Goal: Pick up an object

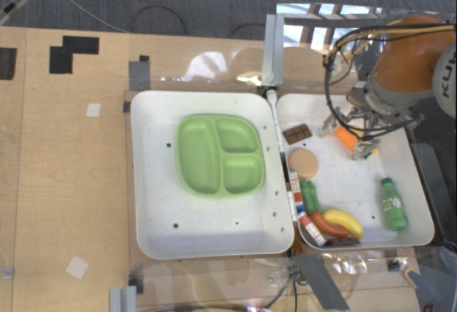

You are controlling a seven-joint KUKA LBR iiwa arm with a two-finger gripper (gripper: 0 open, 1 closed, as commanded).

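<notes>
My gripper [348,138] hangs over the upper part of the right bin [418,182], under the grey arm with its orange band. Its fingers [329,125] stand apart, open, and a small orange object [345,137] lies in the gap between them. I cannot tell whether either finger touches it. Below lie a brown chocolate bar [298,133], a tan round cookie-like disc [303,163], a green bottle [393,204], a small green-and-red bottle [309,196], a banana [343,220] and a red item [316,230] at the bin's near left corner.
The left bin [153,232] holds a green divided plate [219,154]. A raised ridge [280,160] separates the two bins. Black cables [335,68] loop off the arm above the right bin. Metal brackets stand at the bins' far and near edges.
</notes>
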